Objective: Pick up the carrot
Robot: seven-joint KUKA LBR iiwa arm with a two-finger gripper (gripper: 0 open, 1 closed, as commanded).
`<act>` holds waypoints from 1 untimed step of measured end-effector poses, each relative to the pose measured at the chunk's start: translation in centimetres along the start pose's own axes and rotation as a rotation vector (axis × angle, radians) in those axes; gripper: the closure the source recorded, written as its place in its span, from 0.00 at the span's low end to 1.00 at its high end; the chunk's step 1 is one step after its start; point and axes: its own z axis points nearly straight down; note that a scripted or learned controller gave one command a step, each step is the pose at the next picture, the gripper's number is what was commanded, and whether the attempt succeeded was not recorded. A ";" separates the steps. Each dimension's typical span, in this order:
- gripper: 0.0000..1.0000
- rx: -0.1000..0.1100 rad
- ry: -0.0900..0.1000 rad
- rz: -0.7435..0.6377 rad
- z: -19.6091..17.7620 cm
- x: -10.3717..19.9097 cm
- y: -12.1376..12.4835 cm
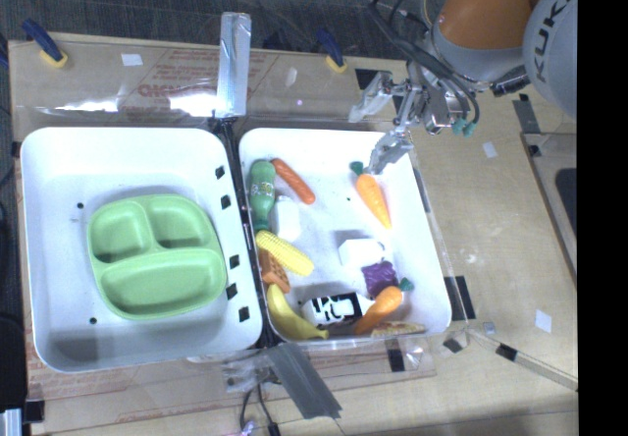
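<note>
Just above the right bin's (425, 228) far right corner, the gripper (392, 146) hangs low over the carrot (373, 198), its fingers apparently a little apart and holding nothing, though the view is too small to be sure. The carrot lies on the bin floor close to the right wall, green top towards the far edge and almost under the fingertips, tip pointing towards the near edge; its long axis runs roughly along that wall. A grasp would seem to call for a short drop and a slight shift towards the near edge, fingers straddling the body crosswise. Bare floor lies on the carrot's inner side; the wall crowds the outer. A second orange vegetable (383, 305) sits at the near edge beside a purple piece (379, 277).
</note>
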 end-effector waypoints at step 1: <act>0.00 -0.003 0.005 -0.029 5.6 -1.1 -4.5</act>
